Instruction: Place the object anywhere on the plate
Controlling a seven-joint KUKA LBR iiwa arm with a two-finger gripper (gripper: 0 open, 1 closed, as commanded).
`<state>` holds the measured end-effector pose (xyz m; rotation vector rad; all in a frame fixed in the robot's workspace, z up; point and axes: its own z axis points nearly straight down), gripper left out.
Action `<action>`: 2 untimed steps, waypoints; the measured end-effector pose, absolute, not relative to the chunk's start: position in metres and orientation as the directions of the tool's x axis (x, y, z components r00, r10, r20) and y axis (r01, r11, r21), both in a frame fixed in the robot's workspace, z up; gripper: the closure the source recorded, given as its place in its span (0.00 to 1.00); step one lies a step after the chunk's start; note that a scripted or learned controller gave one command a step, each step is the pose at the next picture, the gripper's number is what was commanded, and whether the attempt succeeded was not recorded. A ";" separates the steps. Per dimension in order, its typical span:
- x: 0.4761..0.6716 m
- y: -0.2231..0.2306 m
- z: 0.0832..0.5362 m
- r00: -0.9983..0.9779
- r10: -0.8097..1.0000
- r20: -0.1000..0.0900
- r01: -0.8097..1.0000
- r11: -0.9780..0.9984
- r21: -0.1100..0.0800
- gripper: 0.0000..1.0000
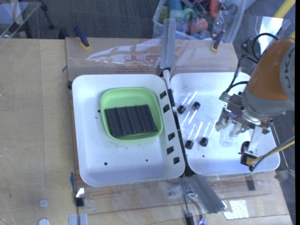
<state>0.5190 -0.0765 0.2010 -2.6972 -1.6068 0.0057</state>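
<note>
The object point(130, 121), a dark, ribbed rectangular slab, lies flat inside the green plate point(108, 99), covering most of its floor, with its long side running across the view. The plate sits in the left bin point(89, 158), toward the bin's upper middle, with bare white bin floor around it on every side.

My end effector point(230, 126) is well apart from it, over in the right bin point(206, 165), across the divider where the two bins meet. The object is off to my end effector's left in the camera view, at roughly the same height in the picture. Nothing dark or ribbed sits at my fingertips. My end effector hangs low over the right bin's white floor, near a few clear tubes with black caps point(192, 107) scattered there; I cannot tell whether it touches any of them. Whether my end effector is spread or closed I cannot tell, since the pale parts blur against the white bin.

Above it, my orange band point(274, 64) and grey wrist come in from the right edge. Both bins rest on the wooden surface point(33, 125).
</note>
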 end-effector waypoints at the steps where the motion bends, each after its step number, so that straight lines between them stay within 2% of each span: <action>1: 0.519 -0.076 0.201 0.476 0.879 -0.002 0.879 -0.476 -0.003 0.00; 2: 0.554 -0.177 0.215 0.494 0.869 -0.001 0.869 -0.494 -0.001 0.00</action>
